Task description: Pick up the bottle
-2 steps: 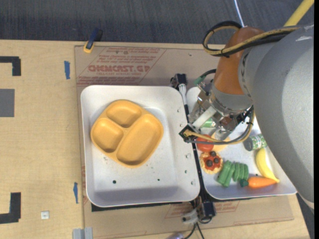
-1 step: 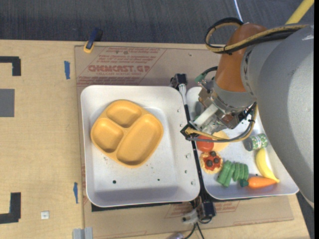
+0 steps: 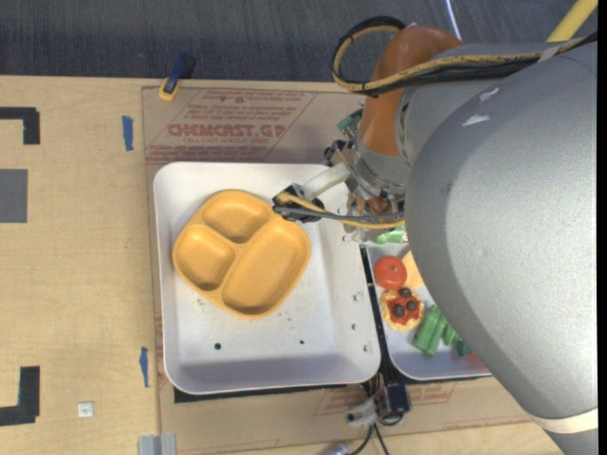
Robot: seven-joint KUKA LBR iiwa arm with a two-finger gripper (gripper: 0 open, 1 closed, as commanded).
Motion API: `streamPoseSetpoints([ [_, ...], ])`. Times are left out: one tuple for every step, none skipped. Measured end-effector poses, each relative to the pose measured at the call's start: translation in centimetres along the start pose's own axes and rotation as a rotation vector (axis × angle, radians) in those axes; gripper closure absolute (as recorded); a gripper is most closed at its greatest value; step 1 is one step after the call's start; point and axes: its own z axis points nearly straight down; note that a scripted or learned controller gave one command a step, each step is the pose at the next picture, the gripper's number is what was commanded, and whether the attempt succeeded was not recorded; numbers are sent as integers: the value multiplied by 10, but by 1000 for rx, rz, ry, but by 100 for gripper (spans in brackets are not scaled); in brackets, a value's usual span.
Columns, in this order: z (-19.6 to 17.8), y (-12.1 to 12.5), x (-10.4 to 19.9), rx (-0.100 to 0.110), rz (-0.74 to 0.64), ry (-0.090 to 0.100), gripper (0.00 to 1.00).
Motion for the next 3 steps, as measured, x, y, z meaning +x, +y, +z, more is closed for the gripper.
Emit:
streamPoseSetpoints([
  [88,-14,34,4,-107,3,100],
  [90,-51,34,0,-89,-2,100],
  [45,-3,15,3,-154,13,100],
])
